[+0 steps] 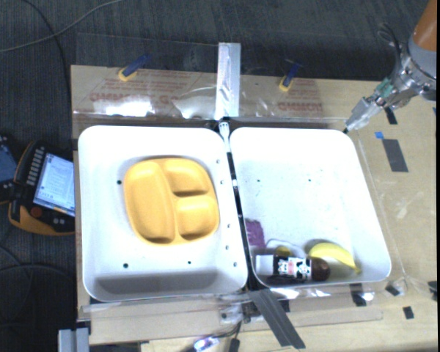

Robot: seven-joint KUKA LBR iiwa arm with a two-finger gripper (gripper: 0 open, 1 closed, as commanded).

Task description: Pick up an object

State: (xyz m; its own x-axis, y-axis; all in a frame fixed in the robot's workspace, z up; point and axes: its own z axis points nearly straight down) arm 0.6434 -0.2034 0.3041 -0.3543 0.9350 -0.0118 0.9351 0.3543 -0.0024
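Yellow, the banana point(333, 254) is laid along the right bin's point(352, 167) near wall, long axis left-right, beside a dark bottle point(297, 268) and a purple item point(254, 232). A yellow divided tray point(172, 199) is held in the left bin point(103, 160). The gripper point(358, 117) is poised outside the right bin's far corner, nothing seen in it.

A yellow curved banana point(333, 255), a dark labelled bottle point(297, 268) lying flat, and a purple scrap point(254, 233) cluster at the right white bin's point(308, 167) near edge.

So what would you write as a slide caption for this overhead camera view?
Arm's gripper poised beyond the right bin, which holds a banana and bottle; yellow tray in left bin.
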